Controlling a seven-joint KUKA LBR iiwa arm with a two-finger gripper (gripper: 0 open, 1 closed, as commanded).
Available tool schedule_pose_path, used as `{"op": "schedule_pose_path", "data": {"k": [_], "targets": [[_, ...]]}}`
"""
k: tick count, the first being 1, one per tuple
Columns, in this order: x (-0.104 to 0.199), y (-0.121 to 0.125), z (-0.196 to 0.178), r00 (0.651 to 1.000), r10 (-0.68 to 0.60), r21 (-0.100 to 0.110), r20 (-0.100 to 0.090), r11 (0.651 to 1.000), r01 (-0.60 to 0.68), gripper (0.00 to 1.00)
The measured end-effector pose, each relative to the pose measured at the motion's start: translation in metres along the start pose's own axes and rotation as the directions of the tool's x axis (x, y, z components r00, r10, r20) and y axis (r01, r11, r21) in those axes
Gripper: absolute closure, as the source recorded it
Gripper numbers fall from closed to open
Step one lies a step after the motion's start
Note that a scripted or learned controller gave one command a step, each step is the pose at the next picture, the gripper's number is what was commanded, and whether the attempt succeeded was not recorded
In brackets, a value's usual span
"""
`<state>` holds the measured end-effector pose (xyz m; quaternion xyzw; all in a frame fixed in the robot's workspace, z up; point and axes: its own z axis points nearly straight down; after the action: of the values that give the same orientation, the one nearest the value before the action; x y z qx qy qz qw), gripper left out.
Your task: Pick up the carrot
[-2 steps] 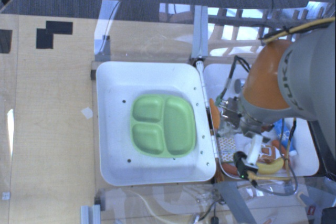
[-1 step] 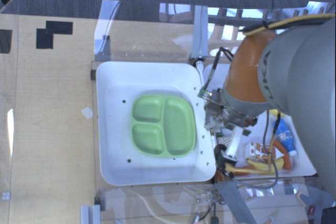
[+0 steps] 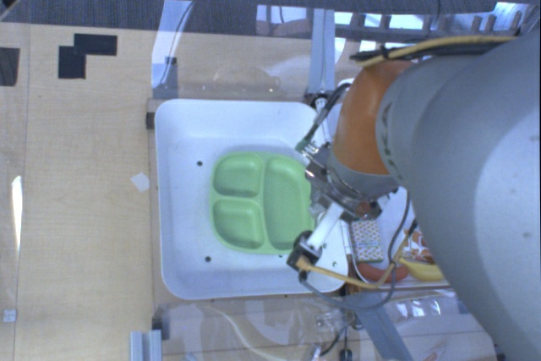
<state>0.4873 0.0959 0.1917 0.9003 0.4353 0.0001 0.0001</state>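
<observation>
A reddish-orange rounded thing [image 3: 370, 272], possibly the carrot, peeks out at the near edge of the right bin, mostly hidden under the arm. The big grey arm with its orange band [image 3: 363, 131] covers nearly all of the right bin. My gripper [image 3: 358, 222] hangs below the wrist over the left side of that bin, just above a small white perforated piece [image 3: 366, 240]. The gripper sits a little up and left of the orange thing.
A green divided plate [image 3: 258, 200] lies in the left white bin [image 3: 182, 182]. A yellow object [image 3: 423, 270] and an orange-patterned item [image 3: 416, 246] show beside the arm in the right bin. The wooden bench [image 3: 76, 207] stretches out to the left.
</observation>
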Motion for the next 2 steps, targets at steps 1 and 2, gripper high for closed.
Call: {"op": "schedule_pose_path", "data": {"k": [1,2], "targets": [[0.003,0.043,-0.104,0.919,0.394,-0.001,-0.001,0.919,-0.394,1.00],[-0.038,0.094,-0.112,0.913,0.408,-0.002,0.002,0.913,-0.408,1.00]]}}
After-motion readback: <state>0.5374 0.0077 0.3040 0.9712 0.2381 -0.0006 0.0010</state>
